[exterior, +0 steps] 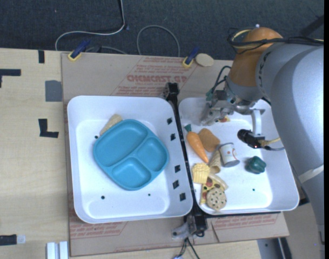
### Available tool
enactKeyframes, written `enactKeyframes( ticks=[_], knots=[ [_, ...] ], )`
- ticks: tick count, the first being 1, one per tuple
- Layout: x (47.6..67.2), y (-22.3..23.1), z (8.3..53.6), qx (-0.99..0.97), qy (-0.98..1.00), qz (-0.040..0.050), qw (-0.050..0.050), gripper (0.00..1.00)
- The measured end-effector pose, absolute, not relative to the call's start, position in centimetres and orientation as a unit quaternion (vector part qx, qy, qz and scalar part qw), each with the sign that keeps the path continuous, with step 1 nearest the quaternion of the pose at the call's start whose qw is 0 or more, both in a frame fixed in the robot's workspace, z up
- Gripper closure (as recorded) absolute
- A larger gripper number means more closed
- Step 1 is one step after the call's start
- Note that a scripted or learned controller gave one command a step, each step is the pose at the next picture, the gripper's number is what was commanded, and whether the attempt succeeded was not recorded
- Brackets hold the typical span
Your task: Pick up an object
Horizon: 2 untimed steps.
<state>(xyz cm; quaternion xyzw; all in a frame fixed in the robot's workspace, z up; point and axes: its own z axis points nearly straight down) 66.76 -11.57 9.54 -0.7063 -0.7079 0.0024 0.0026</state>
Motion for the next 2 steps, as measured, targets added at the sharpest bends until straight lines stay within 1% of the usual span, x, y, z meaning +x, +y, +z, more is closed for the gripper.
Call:
enactKeyframes(
  ticks=[1,2],
  knots=[
    [66.7,-11.6,9.5,-0.706,-0.708,0.0030,0.003,0.00],
    [66.6,-16.2,8.7,-0.707,-0.707,-0.0010,0.014,0.00]
  ],
)
